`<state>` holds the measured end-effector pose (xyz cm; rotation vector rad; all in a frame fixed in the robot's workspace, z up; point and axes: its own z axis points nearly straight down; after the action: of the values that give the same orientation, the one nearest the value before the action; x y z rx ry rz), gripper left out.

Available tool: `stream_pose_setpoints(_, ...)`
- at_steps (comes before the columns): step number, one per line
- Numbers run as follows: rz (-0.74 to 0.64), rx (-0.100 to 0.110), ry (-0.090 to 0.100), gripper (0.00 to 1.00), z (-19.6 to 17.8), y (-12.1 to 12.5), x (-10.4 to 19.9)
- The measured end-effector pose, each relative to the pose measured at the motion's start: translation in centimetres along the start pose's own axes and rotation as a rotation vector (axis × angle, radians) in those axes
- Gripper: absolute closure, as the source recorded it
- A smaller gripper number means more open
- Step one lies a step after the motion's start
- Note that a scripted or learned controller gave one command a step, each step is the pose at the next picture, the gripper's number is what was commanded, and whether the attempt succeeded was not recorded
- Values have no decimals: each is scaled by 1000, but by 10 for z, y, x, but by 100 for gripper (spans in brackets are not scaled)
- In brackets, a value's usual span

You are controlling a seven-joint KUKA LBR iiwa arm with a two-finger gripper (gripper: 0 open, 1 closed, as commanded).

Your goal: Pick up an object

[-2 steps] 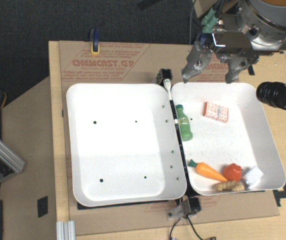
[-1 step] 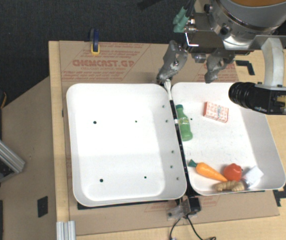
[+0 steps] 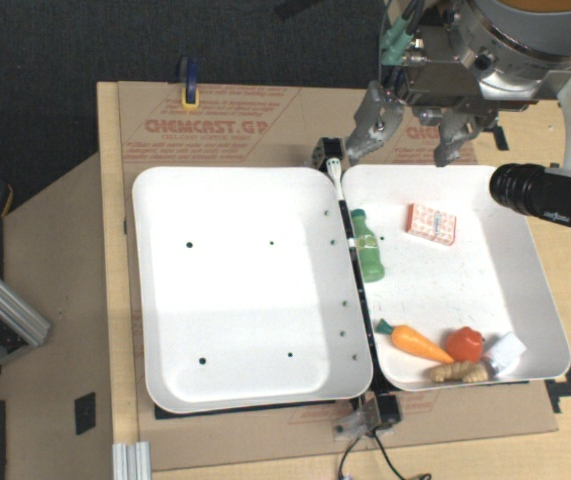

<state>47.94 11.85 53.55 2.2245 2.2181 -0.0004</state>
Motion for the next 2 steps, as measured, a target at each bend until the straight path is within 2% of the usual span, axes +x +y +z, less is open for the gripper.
stream_pose_setpoints(1, -7, -2, 2, 0, 1, 0, 39)
stream_pose_setpoints(2, 0, 0, 0, 0, 0, 0, 14)
